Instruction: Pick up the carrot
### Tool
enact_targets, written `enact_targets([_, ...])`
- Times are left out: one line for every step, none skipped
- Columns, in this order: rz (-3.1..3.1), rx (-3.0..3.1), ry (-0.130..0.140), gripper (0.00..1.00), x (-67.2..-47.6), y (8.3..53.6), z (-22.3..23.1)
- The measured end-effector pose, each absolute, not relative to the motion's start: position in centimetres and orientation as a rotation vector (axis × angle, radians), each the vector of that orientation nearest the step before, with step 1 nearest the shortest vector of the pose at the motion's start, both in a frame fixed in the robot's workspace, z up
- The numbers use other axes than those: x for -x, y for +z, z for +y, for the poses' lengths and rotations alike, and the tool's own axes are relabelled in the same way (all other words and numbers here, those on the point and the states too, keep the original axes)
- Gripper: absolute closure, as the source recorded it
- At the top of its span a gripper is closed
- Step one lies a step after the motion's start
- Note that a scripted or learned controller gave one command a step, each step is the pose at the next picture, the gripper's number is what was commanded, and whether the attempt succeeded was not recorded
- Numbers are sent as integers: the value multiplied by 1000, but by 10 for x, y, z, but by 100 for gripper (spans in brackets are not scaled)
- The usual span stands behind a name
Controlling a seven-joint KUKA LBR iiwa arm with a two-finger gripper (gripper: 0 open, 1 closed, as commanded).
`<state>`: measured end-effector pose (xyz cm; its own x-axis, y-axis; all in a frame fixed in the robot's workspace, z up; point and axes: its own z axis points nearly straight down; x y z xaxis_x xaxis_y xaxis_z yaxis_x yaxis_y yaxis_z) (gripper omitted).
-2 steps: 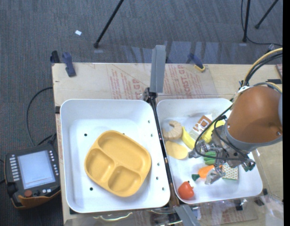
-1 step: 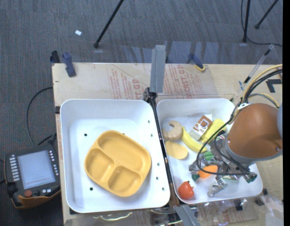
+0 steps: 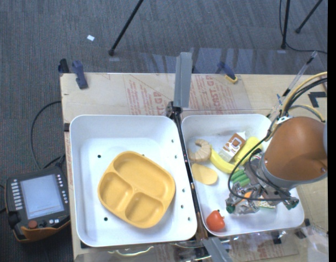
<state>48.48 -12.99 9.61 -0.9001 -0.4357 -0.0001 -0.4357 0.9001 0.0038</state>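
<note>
My gripper [image 3: 247, 201] is low in the right bin [image 3: 211, 125], near its front right part, under the arm's orange band [image 3: 296, 149]. A small orange piece [image 3: 245, 196], possibly the carrot, shows right at the gripper's tip, mostly hidden by the gripper body and cables. Whether it is held cannot be made out.
The right bin also holds a red tomato [image 3: 215, 220], a banana [image 3: 222, 161], a yellow cob [image 3: 247, 148], a croissant [image 3: 201, 149], a pale yellow disc [image 3: 204, 174], a green item [image 3: 239, 177] and a small box [image 3: 233, 143]. The left bin [image 3: 86, 141] holds a yellow divided plate [image 3: 136, 188].
</note>
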Motion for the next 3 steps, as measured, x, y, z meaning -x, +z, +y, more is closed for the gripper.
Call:
enact_targets([-3133, -257, -2, 100, -492, 153, -113])
enact_targets([-3074, -655, -4, 100, -508, 172, -88])
enact_targets([-3096, -544, -5, 100, -567, 187, -12])
